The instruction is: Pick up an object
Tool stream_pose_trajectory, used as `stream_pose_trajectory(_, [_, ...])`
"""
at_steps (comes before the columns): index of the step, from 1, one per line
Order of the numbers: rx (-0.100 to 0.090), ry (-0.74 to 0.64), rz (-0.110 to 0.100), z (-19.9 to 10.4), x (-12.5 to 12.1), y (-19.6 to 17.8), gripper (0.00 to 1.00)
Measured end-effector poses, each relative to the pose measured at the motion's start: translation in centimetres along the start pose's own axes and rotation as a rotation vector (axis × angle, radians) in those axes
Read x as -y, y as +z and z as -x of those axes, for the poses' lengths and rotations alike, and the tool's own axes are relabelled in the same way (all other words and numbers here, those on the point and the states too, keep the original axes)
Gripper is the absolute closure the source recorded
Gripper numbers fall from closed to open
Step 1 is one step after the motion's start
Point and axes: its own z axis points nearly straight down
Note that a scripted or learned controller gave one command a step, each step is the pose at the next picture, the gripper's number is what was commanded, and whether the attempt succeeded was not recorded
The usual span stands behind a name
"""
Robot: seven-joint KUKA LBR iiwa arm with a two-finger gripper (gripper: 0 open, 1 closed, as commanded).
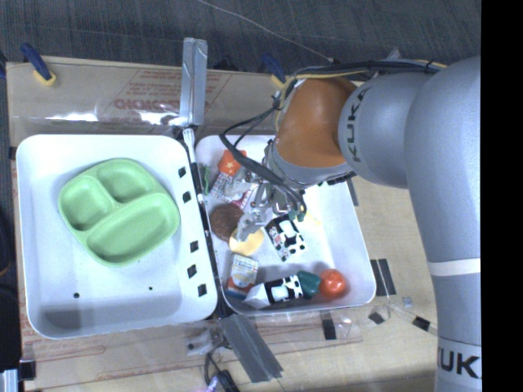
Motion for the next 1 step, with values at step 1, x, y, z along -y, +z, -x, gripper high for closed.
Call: stream_pose_trajectory(1, [0.005,0.202,-0.002,-7.18,3.53,0.10,0.00])
